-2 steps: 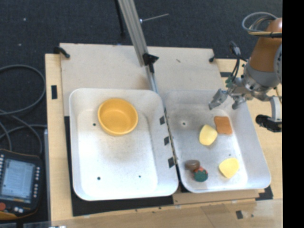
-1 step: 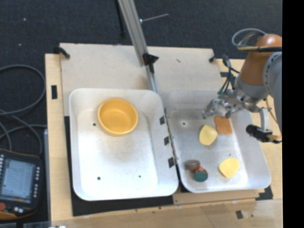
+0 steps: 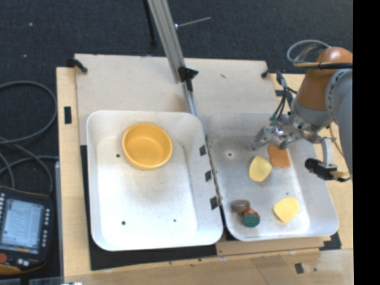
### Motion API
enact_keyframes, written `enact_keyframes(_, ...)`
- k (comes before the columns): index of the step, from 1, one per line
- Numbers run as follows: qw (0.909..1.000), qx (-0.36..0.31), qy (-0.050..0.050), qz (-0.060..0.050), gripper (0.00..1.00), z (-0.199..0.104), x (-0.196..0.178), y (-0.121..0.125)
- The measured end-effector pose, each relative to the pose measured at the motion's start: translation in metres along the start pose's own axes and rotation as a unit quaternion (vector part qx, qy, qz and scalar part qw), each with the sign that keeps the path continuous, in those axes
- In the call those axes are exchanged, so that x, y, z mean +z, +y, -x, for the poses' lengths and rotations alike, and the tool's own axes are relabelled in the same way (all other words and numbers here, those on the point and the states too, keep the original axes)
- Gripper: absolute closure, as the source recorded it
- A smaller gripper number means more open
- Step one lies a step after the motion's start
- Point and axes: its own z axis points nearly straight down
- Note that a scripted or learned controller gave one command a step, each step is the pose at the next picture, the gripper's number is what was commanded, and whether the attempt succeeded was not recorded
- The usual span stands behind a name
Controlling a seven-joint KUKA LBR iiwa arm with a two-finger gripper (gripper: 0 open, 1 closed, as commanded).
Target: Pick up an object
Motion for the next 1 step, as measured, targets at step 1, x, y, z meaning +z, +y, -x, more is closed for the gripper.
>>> enact_keyframes(1,1.0,-0.001,-0.001,0.002,1.0,0.0009,-0.0121,0.0012)
